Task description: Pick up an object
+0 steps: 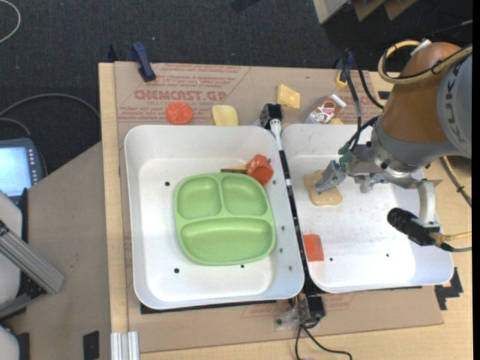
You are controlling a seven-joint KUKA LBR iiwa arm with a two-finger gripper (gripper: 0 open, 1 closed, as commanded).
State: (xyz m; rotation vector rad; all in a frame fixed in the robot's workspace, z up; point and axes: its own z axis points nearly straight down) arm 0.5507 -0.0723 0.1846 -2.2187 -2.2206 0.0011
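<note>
Camera view, right of centre: gripper (328, 179) sits low over the tan block (326, 194) in the right bin (375, 276), apparently to grasp it, grip state unclear.

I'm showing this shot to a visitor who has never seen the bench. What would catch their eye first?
Probably the green divided plate lying in the middle of the left bin, with a small orange cup tipped at its upper right edge. Next, the big grey and orange arm reaching in from the right, its end effector down over a tan block in the right bin.
</note>
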